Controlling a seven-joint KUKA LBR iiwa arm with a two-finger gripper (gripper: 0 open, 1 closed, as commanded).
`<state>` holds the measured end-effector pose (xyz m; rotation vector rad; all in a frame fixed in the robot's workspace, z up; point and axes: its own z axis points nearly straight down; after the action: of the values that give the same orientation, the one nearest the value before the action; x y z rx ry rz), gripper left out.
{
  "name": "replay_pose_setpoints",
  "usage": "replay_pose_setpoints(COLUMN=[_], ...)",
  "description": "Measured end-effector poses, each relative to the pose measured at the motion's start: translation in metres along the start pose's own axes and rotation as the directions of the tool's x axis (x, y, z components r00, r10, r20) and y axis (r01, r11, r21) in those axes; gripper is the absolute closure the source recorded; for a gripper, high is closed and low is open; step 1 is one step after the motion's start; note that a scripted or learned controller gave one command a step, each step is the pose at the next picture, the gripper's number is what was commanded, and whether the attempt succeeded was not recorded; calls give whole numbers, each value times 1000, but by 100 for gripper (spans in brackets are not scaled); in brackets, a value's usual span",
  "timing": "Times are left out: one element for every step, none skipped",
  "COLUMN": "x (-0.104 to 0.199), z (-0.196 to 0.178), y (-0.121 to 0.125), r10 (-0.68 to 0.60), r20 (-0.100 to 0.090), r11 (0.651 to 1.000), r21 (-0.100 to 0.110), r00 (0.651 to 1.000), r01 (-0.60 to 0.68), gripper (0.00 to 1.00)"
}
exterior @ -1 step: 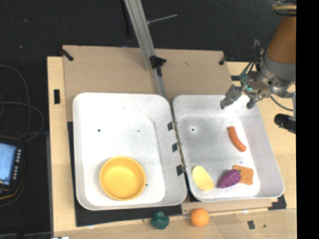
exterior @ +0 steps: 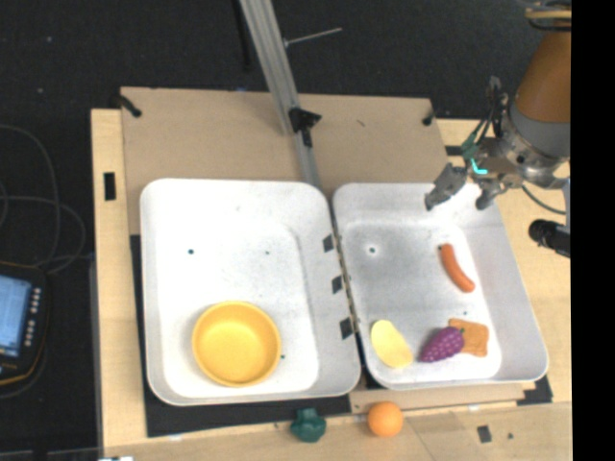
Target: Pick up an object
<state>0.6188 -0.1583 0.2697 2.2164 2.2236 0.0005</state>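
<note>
Tan bench, two white bins, dark floor

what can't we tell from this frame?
- Orange piece in the right bin: the purple grapes overlap it; its shape is unclear.
- Green object in front of the bins: too small to identify.
- Arm above the orange band: cut off at the view's right edge.
- Screen device: cut by the left edge.

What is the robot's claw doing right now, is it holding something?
Gripper: open, holding nothing, over the far end of the right bin, up from the little sausage.
</note>
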Motion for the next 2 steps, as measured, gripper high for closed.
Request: replay_pose_setpoints(x=[8, 13], z=[54, 101], y=[-5, 0], r10=[3, 0], r20=[0, 0], r11=[1000, 1000], r21=[5, 5], r00=[1000, 1000], r01=[-3, 0], gripper=[0, 0])
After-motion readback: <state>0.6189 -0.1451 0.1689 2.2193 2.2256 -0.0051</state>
